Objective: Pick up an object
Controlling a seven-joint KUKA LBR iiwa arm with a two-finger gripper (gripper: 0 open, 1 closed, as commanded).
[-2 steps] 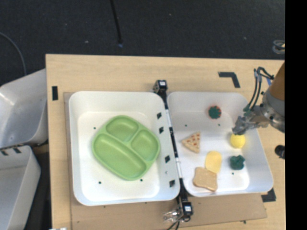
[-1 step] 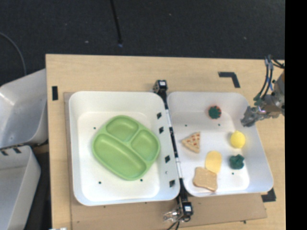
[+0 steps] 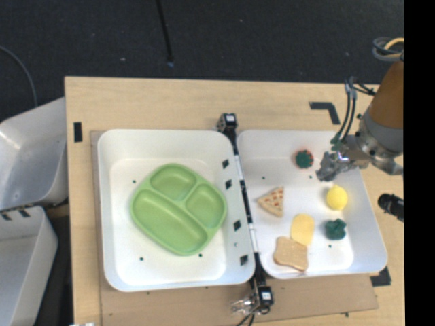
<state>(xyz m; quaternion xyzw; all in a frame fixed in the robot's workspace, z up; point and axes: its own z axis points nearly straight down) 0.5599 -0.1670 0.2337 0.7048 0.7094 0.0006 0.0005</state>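
Observation:
The right bin (image 3: 272,148) holds several toy foods: a dark green-and-red piece (image 3: 303,159) near the back, a pizza slice (image 3: 272,201), a round yellow lemon (image 3: 336,197), a pale yellow piece (image 3: 302,228), a dark green broccoli-like piece (image 3: 334,229) and a slice of toast (image 3: 291,254). My gripper (image 3: 329,166) hangs over the right bin's far right part, just right of the green-and-red piece and above the lemon. I see nothing between its fingertips.
The left bin (image 3: 115,263) holds a green divided plate (image 3: 178,208). A divider with black clips (image 3: 239,202) runs between the bins. The wooden bench (image 3: 170,100) surrounds them, and a white box (image 3: 30,155) stands at the far left.

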